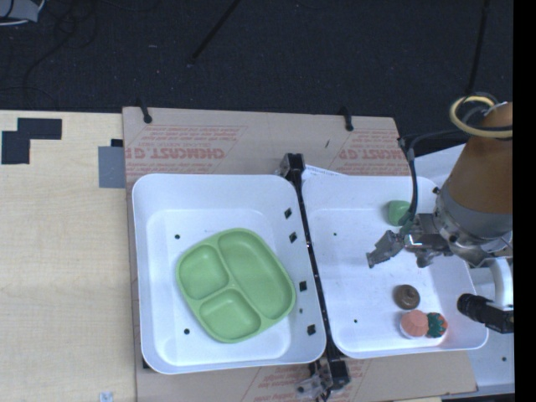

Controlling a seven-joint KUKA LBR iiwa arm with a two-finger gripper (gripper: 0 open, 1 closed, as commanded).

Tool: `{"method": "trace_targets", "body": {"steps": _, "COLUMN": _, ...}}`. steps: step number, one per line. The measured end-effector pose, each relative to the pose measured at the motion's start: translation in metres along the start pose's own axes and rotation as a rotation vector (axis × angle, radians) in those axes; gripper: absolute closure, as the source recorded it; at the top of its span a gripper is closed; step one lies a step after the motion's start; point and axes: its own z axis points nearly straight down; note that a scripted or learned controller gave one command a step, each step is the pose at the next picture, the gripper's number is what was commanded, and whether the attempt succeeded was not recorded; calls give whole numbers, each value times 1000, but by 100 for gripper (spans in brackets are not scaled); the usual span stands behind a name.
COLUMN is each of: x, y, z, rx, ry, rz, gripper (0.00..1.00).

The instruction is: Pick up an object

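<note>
1. Gripper [394, 248] hangs over the right bin [352, 342], arm coming in from that bin's right side. It sits roughly mid-bin, w/ free floor under it. My read: it's placed above the loose items to come down on one, not carrying anything.
2. Fingers [378, 256]: dark, splayed toward the bin's centre, look spread fairly wide w/ nothing between them. Angle is poor, so that's a judgement.
3. Right bin contents, relative to the gripper:
   - green lump [397, 211] just behind it, near the bin's far wall, partly hidden by the wrist.
   - small brown disc [407, 296] in front of it, lying flat on the floor.
   - pink round piece [414, 324] w/ a green-and-red bit touching its right side, near the front right corner.
4. Any of these could be the pick target; the brown disc & green lump are nearest the gripper. Can't tell which one it's aimed at.
5. Left bin [159, 224] holds one green divided tray [234, 285], three compartments, lying flat & skewed. Compartments have nothing in them.
6. Both bins sit side by side on cardboard atop the tabletop [59, 266], touching along a shared middle edge.
</note>
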Motion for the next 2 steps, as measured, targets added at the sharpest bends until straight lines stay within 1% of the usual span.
{"method": "trace_targets", "body": {"steps": 1, "x": -1, "y": 9, "z": 52, "rx": 1, "ry": 0, "rz": 0, "gripper": 0}}
{"method": "trace_targets", "body": {"steps": 2, "x": -9, "y": 11, "z": 100, "rx": 0, "ry": 0, "rz": 1, "gripper": 0}}
